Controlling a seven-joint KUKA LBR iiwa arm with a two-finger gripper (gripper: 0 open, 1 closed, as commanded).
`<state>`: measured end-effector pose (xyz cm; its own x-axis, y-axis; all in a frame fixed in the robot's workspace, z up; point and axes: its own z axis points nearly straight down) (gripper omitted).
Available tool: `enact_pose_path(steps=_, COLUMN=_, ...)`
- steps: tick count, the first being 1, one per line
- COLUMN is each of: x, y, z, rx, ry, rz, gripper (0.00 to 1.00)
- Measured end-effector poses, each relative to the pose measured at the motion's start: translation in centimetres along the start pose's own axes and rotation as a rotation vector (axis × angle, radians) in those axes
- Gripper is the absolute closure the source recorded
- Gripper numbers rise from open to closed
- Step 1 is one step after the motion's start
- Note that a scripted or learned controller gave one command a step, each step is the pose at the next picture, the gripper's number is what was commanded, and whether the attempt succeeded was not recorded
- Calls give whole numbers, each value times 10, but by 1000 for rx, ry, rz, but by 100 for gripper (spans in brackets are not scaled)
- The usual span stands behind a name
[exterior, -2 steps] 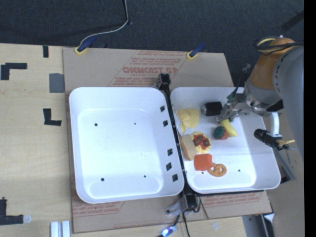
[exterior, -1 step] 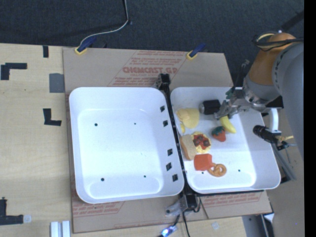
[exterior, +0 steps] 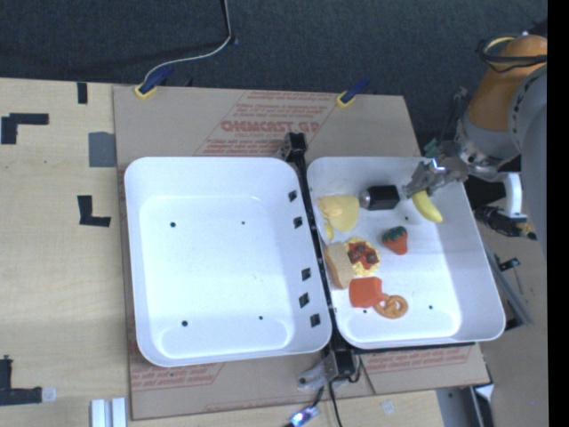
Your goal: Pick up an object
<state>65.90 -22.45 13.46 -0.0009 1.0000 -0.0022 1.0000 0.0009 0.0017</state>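
White plastic, two bins: the left bin [exterior: 213, 256] and the right bin [exterior: 462, 265], which carries all the objects. We see the gripper [exterior: 425, 180] low over the right bin's far side; we cannot tell whether it is open or shut. Just beside it: banana [exterior: 428, 207], and black block [exterior: 382, 197] on its left. Nearer the camera from it: strawberry [exterior: 396, 239], yellow lump [exterior: 339, 212], pizza slice [exterior: 362, 254], bread [exterior: 337, 266], red cup [exterior: 365, 291], pretzel [exterior: 391, 307]. Cardboard sheet [exterior: 267, 127] lies under both bins.
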Motion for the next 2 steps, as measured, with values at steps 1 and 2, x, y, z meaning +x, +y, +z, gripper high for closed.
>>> enact_pose_path(steps=1, x=0, y=4, z=-217, rx=-13, ry=-4, rz=-1, gripper=100)
enact_pose_path(steps=2, x=0, y=3, z=-216, rx=5, ry=-1, rz=-1, gripper=100)
